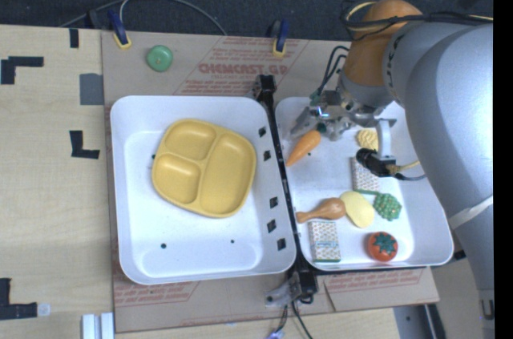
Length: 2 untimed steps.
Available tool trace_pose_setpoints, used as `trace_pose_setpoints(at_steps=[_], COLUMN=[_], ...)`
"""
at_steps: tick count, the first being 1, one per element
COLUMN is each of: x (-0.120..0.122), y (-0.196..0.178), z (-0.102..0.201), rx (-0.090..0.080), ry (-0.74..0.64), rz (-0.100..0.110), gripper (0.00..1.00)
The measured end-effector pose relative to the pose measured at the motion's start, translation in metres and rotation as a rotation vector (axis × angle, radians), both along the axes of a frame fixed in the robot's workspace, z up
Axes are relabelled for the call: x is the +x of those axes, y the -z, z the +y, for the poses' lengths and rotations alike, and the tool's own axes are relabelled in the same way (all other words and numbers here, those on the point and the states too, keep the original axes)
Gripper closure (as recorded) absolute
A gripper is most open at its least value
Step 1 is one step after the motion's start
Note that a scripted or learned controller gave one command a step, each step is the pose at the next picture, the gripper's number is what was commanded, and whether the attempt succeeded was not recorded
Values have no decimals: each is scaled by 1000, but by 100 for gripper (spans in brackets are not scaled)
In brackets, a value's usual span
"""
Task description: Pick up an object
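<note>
Target object: a toy carrot [304,146], orange, lying in the right bin [417,245] near its upper-left corner, close to the divider between the two bins.
Carrot direction: long axis runs on a slant, thick end up and to the right, narrow tip down and to the left, toward the middle of the frame.
Gripper: the gripper [319,119] sits just above and right of the carrot's thick end; whether its pincer is apart or together cannot be told, as the metal parts blur into each other.
Contact: the carrot's thick end looks touching or just beside the gripper; no clear hold is visible.
Step in hand: judged as closing in on the carrot for a grasp.
Doing it well: set the pincer across the carrot's slant, over the thicker half, not the slim tip, which would likely slip out; stay clear of the bin wall beside it.
Nearby in right bin: yellow corn piece [367,139], chicken drumstick [323,210], lemon [358,208], green broccoli [388,206], red tomato [382,246], small box [324,240].
Left bin: the left bin [136,233] holds a yellow divided plate [203,167], well apart from the carrot.
Beyond the bins: green ball [159,58] on the bench, upper left.
</note>
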State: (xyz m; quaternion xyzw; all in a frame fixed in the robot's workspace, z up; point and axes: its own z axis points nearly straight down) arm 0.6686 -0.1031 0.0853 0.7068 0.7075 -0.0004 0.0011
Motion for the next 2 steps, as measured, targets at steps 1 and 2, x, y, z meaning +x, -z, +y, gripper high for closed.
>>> trace_pose_setpoints(at_steps=[1, 2], x=[0, 0], y=[0, -10], z=[7, 7], rx=[0, 0], ry=[0, -1], rz=[1, 0], gripper=[0, 100])
